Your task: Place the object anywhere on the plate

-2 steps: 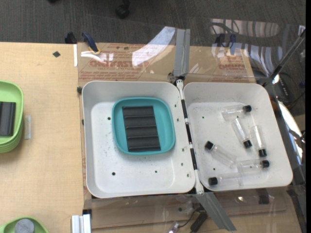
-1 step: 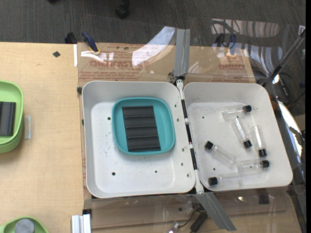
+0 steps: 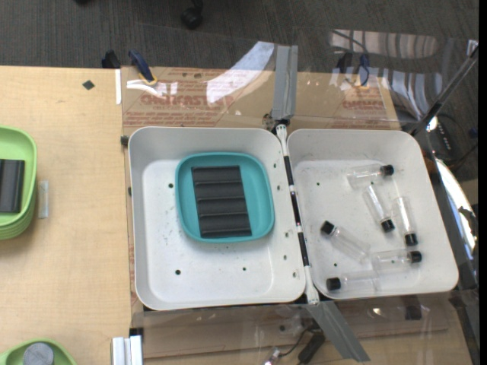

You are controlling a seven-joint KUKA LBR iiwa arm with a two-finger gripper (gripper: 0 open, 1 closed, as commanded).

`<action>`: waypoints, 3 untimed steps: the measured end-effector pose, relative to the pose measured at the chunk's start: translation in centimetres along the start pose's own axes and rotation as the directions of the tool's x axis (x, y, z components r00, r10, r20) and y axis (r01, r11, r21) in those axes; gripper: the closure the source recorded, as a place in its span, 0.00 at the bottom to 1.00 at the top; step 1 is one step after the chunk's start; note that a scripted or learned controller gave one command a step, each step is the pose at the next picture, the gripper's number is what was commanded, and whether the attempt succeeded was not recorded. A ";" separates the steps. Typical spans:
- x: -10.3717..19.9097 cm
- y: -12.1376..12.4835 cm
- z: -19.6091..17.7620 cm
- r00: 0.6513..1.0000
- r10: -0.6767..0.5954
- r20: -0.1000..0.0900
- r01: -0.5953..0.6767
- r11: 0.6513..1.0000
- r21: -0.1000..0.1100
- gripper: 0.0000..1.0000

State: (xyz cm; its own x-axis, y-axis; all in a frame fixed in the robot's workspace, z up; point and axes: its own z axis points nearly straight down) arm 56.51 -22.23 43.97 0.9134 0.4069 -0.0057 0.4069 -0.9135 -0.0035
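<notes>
Plate: we see the teal plate [image 3: 224, 197] in the left bin [image 3: 152, 226], bearing no vial.
Vials: clear vials [image 3: 378, 207] lie in the right bin [image 3: 426, 280]; all remains.
Gripper: we cannot tell its state.

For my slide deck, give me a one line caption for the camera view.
Teal plate in the left bin; clear black-capped vials scattered in the right bin, none yet on the plate.
</notes>
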 end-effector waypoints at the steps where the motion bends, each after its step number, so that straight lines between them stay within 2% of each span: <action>1: 0.8 0.3 0.0 0.992 0.130 -0.001 -0.130 0.992 -0.001 0.00; 2: 2.6 1.1 0.0 0.977 0.212 -0.002 -0.212 0.977 -0.002 0.00; 3: 1.9 0.8 0.0 0.976 0.217 0.001 -0.217 0.976 0.000 0.00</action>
State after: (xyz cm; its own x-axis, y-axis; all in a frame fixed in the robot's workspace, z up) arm 58.56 -22.23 43.92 0.9800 0.1986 -0.0070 0.1986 -0.9801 -0.0027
